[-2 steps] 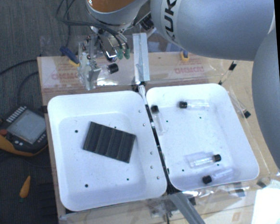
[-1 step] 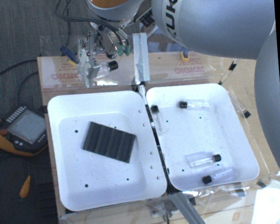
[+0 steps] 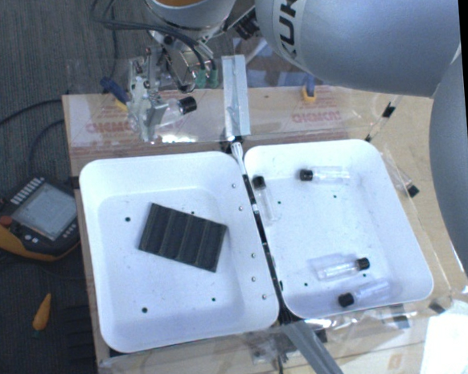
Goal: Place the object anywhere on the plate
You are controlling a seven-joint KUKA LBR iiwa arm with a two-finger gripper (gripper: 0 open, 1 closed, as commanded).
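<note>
Black ribbed rect. plate (image 3: 181,237), left bin (image 3: 115,312); clear black-capped vials (image 3: 335,268) right; gripper (image 3: 154,109) state unclear.

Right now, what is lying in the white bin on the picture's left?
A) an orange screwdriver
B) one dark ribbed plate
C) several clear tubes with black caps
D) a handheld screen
B: a single dark ribbed plate lies askew on the floor of the left bin, while the clear black-capped tubes lie in the right bin.
</note>
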